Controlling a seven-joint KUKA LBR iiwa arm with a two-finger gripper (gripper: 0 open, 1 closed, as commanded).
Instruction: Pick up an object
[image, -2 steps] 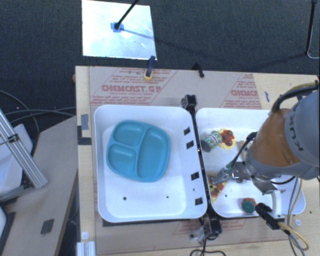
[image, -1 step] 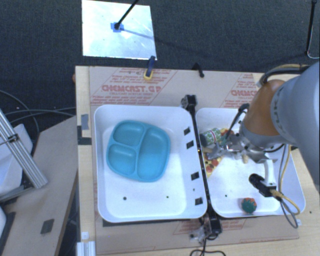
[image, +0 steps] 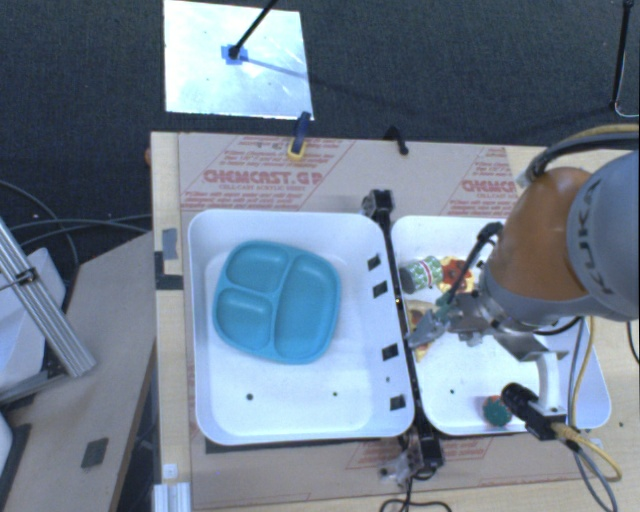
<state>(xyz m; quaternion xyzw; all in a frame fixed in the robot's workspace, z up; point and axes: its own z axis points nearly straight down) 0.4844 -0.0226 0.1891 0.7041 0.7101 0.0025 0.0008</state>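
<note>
Two shallow white bins sit side by side on your table, seen from above at a slant. Your left bin (image: 300, 400) holds a blue divided plate (image: 276, 301) with three compartments, lying flat toward the bin's upper left part. A black divider with clips (image: 395, 320) runs between the two bins.

Your right bin (image: 450, 415) holds the small things you could pick up. A small can with a red and green label (image: 421, 272) lies on its side near the bin's upper left corner, and a red and yellow object (image: 456, 270) sits just beside it, to its right — what it is cannot be made out. A teal and orange object (image: 495, 410) rests near the bin's lower edge, just beside a black part of the arm's fittings.

Your arm (image: 560, 240), grey with an orange band, reaches in from the right and covers much of the right bin. The gripper (image: 428, 326) hangs low over the bin's left side, below the can and close to the divider. Its fingers look dark and blurred against the clutter — you cannot tell how far apart they stand, nor whether anything is caught between them.

Behind the bins lies a brown board with red print (image: 260, 175), and beyond it a shiny metal sheet (image: 235, 60).
</note>
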